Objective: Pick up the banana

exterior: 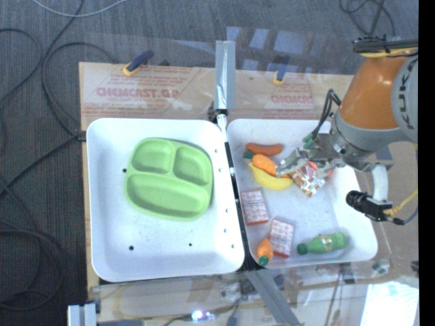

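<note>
**Right bin: banana lying just beside the claw**

Camera view, item by item.

- Banana [270, 180]: lying in the upper left part of the right bin [353, 246], curving under a carrot [264, 163] that is resting against its top edge.
- Gripper [296, 161]: hanging low over the bin, just to the right of the banana's right tip; whether it is touching the fruit cannot be told, nor whether the claw is standing open or closed, as dark parts and wires are blurring together there.
- Sausage [264, 149]: lying just above the carrot, near the bin's top wall.
- Crinkled snack packet [309, 178]: sitting directly under the wrist, crowding the banana's right end.
- Two small red-and-white packets [254, 206] [281, 237]: lying below the banana; print too small to read.
- Second carrot [264, 250] and green bottle [324, 243]: lying along the bottom wall.
- Left bin [109, 250]: holding a green divided tray [170, 177].
- Arm [380, 100]: showing "KU" in dark letters.
- Board [139, 92] behind the bins: bearing faint red lettering, not legible with certainty.
</note>
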You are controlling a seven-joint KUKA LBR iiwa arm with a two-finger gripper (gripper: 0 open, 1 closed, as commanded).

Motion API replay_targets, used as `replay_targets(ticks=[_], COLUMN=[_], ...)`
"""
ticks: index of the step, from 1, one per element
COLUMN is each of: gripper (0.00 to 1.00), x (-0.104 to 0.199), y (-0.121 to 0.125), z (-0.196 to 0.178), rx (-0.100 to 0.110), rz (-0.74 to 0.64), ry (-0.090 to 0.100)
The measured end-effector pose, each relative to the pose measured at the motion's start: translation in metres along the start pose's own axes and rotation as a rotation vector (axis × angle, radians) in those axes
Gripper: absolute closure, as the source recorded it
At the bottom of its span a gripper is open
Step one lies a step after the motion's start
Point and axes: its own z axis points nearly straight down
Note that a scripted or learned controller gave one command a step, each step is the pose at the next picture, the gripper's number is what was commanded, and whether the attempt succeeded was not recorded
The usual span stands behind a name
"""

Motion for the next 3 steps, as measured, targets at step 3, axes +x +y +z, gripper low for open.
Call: replay_targets(ticks=[3], gripper=[0.00], x=[0.014], y=[0.034], z=[0.115], rx=[-0.021], rz=[-0.600], ry=[-0.006])
